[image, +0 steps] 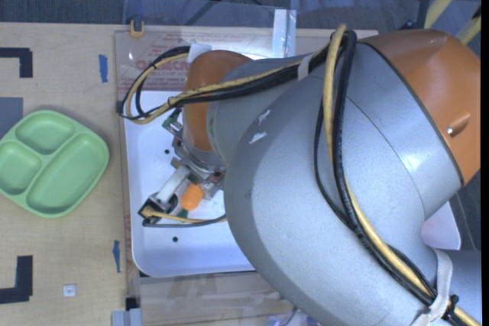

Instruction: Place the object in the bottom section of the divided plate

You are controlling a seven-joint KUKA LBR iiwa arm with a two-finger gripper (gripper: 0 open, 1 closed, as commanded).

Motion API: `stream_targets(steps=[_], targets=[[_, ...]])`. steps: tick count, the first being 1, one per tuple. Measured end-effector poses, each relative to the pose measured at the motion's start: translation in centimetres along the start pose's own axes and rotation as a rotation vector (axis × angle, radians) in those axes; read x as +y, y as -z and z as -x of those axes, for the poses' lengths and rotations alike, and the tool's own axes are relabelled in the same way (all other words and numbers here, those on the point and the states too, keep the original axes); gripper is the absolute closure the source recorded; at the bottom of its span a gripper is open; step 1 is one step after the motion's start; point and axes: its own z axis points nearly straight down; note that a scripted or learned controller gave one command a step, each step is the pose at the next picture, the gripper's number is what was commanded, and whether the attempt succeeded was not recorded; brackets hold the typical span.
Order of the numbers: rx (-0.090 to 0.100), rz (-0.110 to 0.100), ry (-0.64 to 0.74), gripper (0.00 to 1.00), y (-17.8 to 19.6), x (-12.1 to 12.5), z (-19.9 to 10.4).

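– One small orange object (pixel 191 197) is all I can pick out in the white bin (pixel 157 250). Why is the arm (pixel 344 164) bent so low over it?

– Because the object lies on the bin floor, so the tool (pixel 200 179) has to reach it from above. The arm's bulk hangs right over that spot and covers most of the bin's right side.

– Does the tool have the object?

– I cannot tell. The orange object shows just at the tool's lower-left edge, touching it or very nearly, but the arm hides the part that would do the gripping. Whether the tool is released or clenched is not visible from this angle.

– And the plate?

– The green divided plate (pixel 103 156) rests flat on the wooden tabletop (pixel 61 263), left of the bin and outside its wall, well apart from the object. I judge it is set out there in the open so the arm can lower something into it without the bin's rim in the way.

– Which section is the bottom one?

– Probably the long compartment along the plate's lower right, the side nearer the bin. The two smaller ones sit above and to its left. The object would have to be lifted over the bin wall to get there.
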Motion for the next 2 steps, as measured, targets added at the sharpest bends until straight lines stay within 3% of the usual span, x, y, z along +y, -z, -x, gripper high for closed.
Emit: stream_targets(steps=[1,2], targets=[[-0.005,0.003,-0.307,1.00,5.3,4.3,-3.9],[-0.004,0.006,-0.525,1.00,10.3,6.7,-6.3]])
